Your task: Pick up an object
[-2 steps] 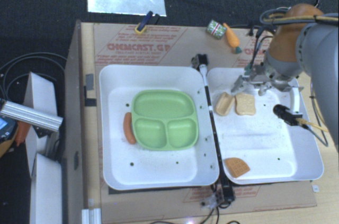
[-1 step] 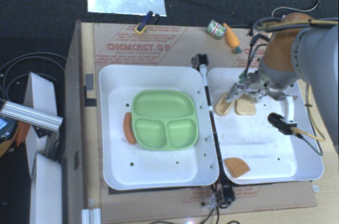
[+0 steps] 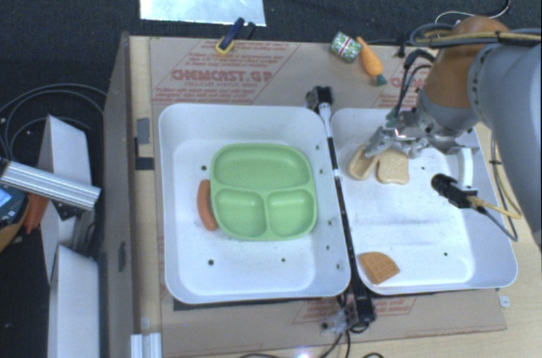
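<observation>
Nothing is lifted yet: the jaws (image 3: 391, 140) sit low over the two bread slices (image 3: 379, 166) at twelve o'clock in the right bin (image 3: 500, 263), grip state unclear.

The tabletop (image 3: 254, 73) is showing a brown surface with red printed letters, and it is carrying two shallow white bins side by side. The left bin (image 3: 182, 179) is sitting toward the left edge of the tabletop, and the right bin (image 3: 440, 250) is sitting toward the right edge, with their inner rims meeting in the middle. Near the far edge, a yellow and dark clip (image 3: 233, 36) is lying toward the left. A small green can (image 3: 345, 46) and a toy carrot (image 3: 370, 59) are lying just beside each other near the far edge, behind the right bin.
</observation>
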Available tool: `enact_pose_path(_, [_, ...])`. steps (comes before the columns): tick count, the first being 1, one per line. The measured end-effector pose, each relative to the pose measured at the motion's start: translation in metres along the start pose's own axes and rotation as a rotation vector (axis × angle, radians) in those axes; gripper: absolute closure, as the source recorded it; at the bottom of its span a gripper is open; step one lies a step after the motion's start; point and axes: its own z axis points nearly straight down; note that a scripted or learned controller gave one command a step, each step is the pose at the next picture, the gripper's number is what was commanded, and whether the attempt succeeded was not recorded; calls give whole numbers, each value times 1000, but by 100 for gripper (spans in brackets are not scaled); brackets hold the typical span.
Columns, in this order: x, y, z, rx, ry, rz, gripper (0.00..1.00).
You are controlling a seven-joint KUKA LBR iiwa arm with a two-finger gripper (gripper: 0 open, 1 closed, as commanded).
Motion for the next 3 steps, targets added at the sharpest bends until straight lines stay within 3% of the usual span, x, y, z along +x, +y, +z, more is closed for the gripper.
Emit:
enact_pose_path(1, [3,-9,0,-2,-3,1,0])
enact_pose_path(2, [5,-6,-13,-7,-1,-1,100])
enact_pose_path(3, [9,-67,-111,5,-2,1,100])
